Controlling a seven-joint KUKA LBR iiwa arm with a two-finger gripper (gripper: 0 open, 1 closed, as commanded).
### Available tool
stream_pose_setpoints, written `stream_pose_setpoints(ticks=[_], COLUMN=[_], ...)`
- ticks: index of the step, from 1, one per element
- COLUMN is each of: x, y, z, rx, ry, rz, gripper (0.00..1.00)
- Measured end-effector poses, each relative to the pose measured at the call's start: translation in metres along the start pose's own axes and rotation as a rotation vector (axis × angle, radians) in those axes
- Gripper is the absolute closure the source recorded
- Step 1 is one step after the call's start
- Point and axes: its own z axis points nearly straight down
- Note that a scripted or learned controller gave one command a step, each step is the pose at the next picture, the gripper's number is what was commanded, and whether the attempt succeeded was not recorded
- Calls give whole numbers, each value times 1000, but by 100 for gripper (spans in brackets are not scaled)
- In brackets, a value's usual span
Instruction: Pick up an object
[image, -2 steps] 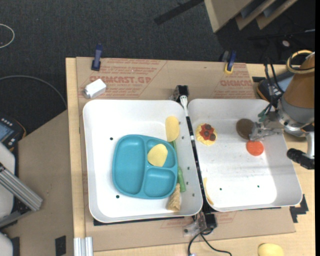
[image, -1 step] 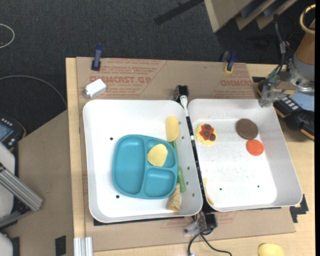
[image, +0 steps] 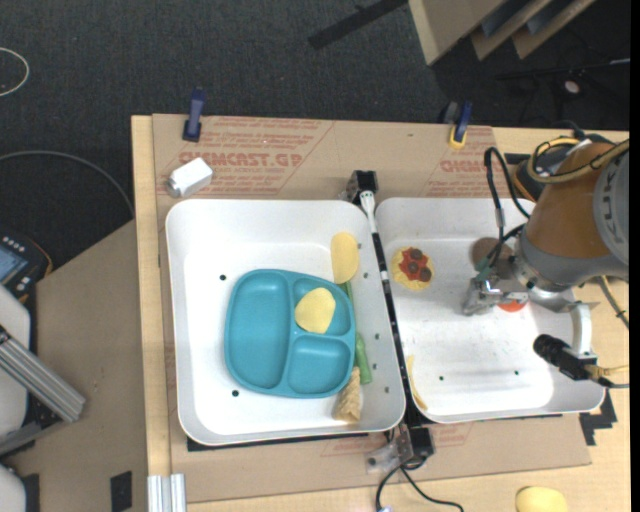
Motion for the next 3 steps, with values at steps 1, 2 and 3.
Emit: stream_pose_setpoints(ticks=[1, 2, 3], x=[-47, -67, -68], y=[72, 108, 107], z=[-8, -13, -225], rx=[-21, -4, -32], ry=[-10, 1, -14], rz=[-2, -2, -2], gripper=[100, 100, 100])
